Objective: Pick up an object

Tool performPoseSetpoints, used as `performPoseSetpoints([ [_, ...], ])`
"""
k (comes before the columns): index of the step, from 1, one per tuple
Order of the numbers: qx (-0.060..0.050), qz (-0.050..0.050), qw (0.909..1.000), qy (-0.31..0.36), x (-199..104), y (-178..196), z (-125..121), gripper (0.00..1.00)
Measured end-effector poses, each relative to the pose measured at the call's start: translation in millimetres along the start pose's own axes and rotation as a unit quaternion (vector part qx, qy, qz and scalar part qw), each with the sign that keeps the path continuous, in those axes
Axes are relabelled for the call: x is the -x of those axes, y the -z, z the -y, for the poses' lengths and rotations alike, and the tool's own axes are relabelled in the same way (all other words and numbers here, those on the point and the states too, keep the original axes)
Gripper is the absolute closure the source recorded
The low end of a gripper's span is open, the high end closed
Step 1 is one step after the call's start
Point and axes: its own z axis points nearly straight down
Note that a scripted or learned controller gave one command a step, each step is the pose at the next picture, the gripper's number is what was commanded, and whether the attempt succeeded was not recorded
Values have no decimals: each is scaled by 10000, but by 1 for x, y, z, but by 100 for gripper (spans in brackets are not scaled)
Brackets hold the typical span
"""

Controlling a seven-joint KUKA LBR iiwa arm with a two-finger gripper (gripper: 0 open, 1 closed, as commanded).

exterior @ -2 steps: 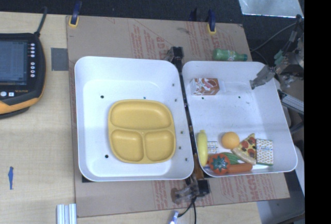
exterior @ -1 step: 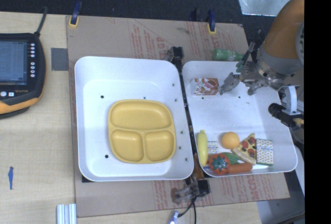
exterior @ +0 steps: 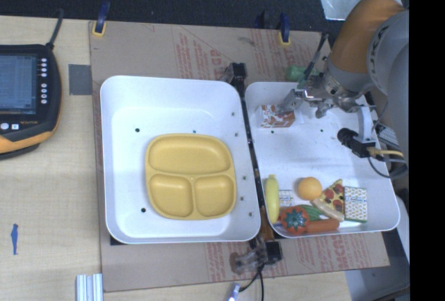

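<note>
My gripper hangs over the far left corner of the right bin, below the arm's orange band. Just left of it and slightly nearer, a small red-and-white packet lies flat on the bin floor, close to the gripper's tip; whether they touch is unclear. Along the bin's near edge lie a banana, an orange, a pizza slice, a small printed box and a carrot beside a red-and-green toy.
The left bin holds a yellow divided plate. A teach pendant lies at the bench's left edge. Clamps stand along the far side of the board. A black cable hangs by the arm over the right bin's right side.
</note>
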Motion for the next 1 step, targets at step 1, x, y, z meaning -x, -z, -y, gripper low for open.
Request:
performPoseSetpoints([
  [1,6,2,10000,16,0,12,-1,100],
])
